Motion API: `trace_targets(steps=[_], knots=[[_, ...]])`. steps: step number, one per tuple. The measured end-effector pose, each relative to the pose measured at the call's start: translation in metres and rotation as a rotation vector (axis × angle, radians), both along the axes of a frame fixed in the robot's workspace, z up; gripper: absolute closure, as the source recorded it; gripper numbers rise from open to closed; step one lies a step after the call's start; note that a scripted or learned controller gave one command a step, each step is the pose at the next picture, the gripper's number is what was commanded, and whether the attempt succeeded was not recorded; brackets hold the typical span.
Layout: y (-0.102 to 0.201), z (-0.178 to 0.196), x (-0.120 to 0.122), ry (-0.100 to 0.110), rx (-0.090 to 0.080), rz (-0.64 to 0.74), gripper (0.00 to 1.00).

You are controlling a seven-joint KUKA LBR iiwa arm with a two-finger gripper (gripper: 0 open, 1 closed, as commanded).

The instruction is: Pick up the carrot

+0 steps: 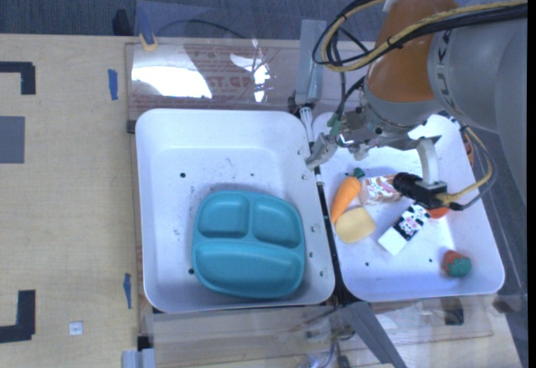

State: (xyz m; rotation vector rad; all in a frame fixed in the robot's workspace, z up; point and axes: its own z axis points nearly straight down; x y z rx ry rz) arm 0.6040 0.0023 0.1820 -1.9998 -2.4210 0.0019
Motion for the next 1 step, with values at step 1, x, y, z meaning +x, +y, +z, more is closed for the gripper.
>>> trace_targets(steps=[1], knots=[[0.0000, 0.0000, 0.0000, 0.000, 0.000, 0.000, 0.00]])
